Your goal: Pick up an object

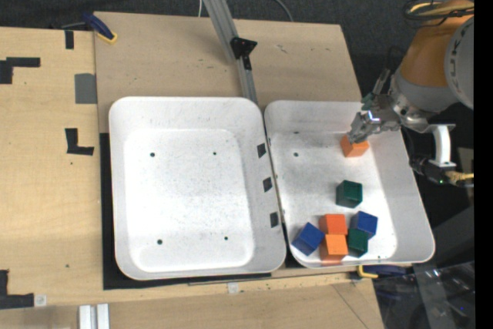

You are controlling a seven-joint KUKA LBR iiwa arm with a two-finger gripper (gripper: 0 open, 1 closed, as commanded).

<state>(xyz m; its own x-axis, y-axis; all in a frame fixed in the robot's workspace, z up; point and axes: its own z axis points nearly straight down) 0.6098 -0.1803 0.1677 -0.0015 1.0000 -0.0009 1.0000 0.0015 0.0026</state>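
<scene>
From my console I saw the gripper (362, 127) low over the far end of the right bin (308, 127), right at the top of an orange block (355, 147). I could not tell whether the fingers were open, closed, or pinching that block. A dark green block (349, 193) sat alone mid-bin. Near the front edge lay a cluster: two blue blocks (308, 237), two orange blocks (335, 223) and another green block (357, 242). The left bin (185, 189) sat alongside.

Open floor across the left bin (189, 166); clustered blocks (337, 235) crowding the right bin's (308, 127) near corner
</scene>
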